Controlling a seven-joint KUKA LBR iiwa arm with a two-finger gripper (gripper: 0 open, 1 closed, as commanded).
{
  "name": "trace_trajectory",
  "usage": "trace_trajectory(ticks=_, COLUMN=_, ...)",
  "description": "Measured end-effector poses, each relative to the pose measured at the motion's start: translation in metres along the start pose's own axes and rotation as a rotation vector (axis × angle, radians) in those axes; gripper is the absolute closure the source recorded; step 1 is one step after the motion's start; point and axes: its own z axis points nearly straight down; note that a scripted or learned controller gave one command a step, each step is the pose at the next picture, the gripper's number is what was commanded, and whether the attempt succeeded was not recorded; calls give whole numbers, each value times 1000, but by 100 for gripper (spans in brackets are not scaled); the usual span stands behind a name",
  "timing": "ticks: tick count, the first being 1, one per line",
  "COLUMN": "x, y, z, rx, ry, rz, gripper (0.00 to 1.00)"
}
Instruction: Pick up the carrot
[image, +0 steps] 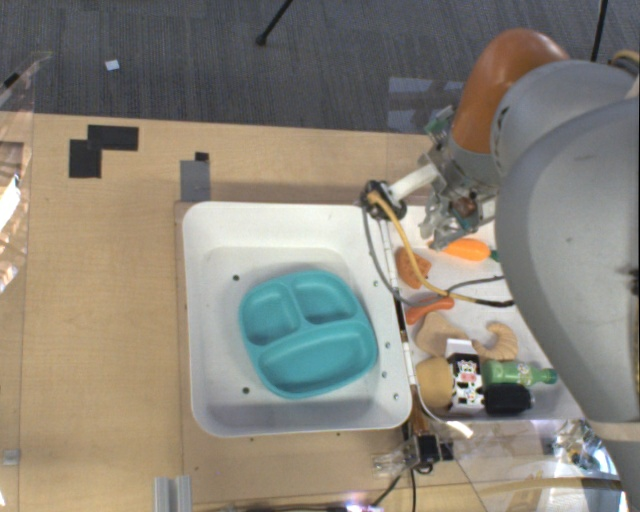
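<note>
The carrot (464, 250) is a short orange piece with a green tip at its right end, lying in the upper part of the right bin (392, 290). My gripper (452, 218) hangs directly above it, at the carrot's upper left, very close or touching. The grey arm with its orange band covers most of the right bin's far side. I cannot tell whether the carrot is gripped.
The left bin (200, 300) holds a teal divided plate (308, 332). Below the carrot lie a tan bun (410, 265), a thin orange stick (430, 301), wooden pieces (440, 330), a green bottle (515, 375), a cow-patterned box (463, 383) and a black object (505, 400). A yellow cable (385, 208) crosses the divider.
</note>
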Motion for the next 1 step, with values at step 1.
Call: trace_trajectory(ticks=1, x=-4, y=3, z=4, rx=-1, ry=-10, rz=4, gripper=0)
